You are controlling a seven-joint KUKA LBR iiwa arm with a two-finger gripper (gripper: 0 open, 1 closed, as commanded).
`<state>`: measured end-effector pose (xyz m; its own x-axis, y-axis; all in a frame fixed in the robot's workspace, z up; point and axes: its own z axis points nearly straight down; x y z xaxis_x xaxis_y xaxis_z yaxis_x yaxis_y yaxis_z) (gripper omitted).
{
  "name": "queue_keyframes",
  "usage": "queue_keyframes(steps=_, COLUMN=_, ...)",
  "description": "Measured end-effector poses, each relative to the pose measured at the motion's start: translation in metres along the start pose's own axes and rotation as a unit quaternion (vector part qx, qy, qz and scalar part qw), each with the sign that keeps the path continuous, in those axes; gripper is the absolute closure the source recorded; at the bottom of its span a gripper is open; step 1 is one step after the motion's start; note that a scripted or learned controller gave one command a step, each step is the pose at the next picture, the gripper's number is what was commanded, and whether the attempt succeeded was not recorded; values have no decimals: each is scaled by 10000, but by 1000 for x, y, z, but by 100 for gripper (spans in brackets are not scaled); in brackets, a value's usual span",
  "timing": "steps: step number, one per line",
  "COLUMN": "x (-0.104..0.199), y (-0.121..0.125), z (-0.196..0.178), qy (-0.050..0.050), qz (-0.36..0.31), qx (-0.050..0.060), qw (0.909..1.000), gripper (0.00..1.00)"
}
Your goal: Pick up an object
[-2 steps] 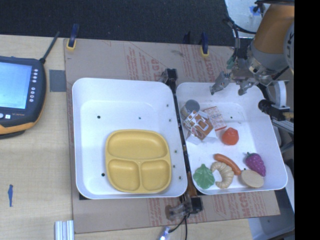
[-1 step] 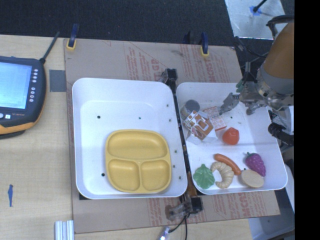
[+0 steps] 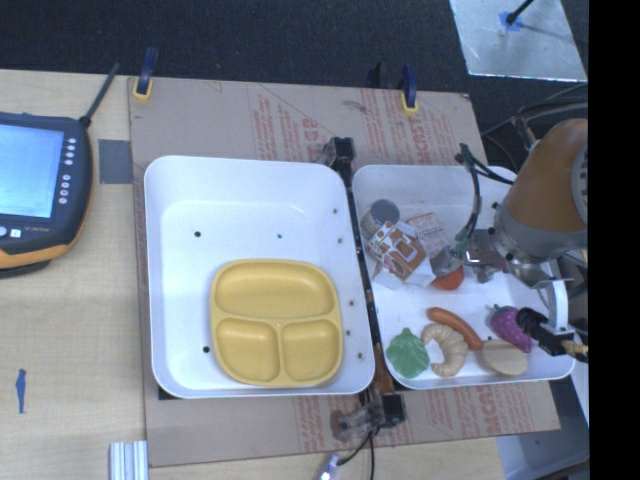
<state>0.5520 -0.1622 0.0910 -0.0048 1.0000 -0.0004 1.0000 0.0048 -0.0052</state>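
The right bin (image 3: pixel 400 183) holds several small items. At its back lie a grey round piece (image 3: pixel 383 212) and a brown-and-white snack packet (image 3: pixel 400 248). Along its front are a green leafy toy (image 3: pixel 407 353), a tan croissant-like piece (image 3: pixel 447 348), an orange-red sausage (image 3: pixel 455 322), a purple piece (image 3: pixel 510 326) and a beige lump (image 3: pixel 503 360). My gripper (image 3: pixel 450 265) reaches in from the right and sits low in the bin's middle, right over a small red piece (image 3: pixel 449 280), which is partly hidden under it. The arm's orange band (image 3: pixel 548 173) hangs over the bin's right side.
The left bin (image 3: pixel 200 208) holds a yellow divided plate (image 3: pixel 277 321) toward its front. A tablet with an orange rim (image 3: pixel 40 188) lies at the bench's left edge. Clamps (image 3: pixel 143 86) sit on the board's back edge, and cables (image 3: pixel 555 323) trail beside the right bin.
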Motion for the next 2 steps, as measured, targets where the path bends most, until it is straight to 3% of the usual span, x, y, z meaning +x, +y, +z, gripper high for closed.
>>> queue_keyframes(steps=1, x=-1, y=0, z=-10, qy=-8, qz=-21, qx=6, qw=10000, gripper=100)
queue_keyframes(steps=2, x=87, y=1, z=-101, qy=2, qz=-9, qx=-14, qw=10000, gripper=100)
